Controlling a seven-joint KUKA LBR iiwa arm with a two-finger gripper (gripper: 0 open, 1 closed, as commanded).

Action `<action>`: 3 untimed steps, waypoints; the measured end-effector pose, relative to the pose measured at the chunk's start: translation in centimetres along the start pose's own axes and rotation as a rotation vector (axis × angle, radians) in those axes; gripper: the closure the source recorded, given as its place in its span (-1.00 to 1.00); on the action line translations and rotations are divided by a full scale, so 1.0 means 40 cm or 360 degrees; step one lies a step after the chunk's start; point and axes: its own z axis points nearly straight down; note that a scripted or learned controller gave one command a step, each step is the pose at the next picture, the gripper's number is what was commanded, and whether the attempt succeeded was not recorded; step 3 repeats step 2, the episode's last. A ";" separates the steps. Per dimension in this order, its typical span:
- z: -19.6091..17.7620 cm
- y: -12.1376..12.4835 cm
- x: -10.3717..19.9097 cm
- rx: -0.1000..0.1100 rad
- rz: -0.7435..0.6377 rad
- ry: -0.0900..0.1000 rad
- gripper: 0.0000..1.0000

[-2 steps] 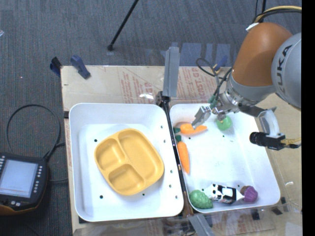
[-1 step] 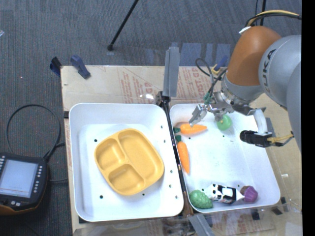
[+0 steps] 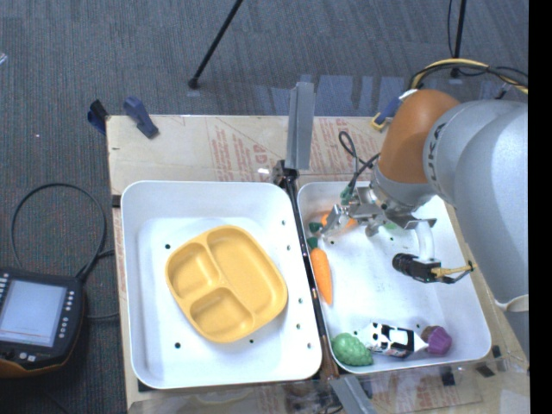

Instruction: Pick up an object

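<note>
Here the grey arm reaches in over the right bin, and its gripper hangs low near that bin's far left corner. From this slant it cannot be told whether the gripper is spread or pressed together, and nothing can be made out held in it. A small orange thing shows just beside the gripper, towards the bin's left wall; what it is stays unclear, and so does whether the gripper touches it.

The things to pick all lie in the right bin. A carrot lies along the left wall, about midway down, its thick end towards the far side and its tip towards the near side. Along the near wall three things sit in a row: a green lump by the near left corner, a black-and-white toy just beside it, and a purple thing next towards the near right corner. These three are well apart from the gripper.

The left bin holds a yellow divided plate, lying flat near its middle. Both bins rest side by side on the bench, with a blue clamp at its far left corner.
</note>
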 end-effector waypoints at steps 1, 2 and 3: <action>-0.065 0.002 0.014 -0.0005 -0.0185 -0.0001 -1.00; -0.243 -0.001 -0.153 -0.0014 -0.0269 -0.0006 -1.00; -0.243 -0.001 -0.153 -0.0014 -0.0269 -0.0006 -1.00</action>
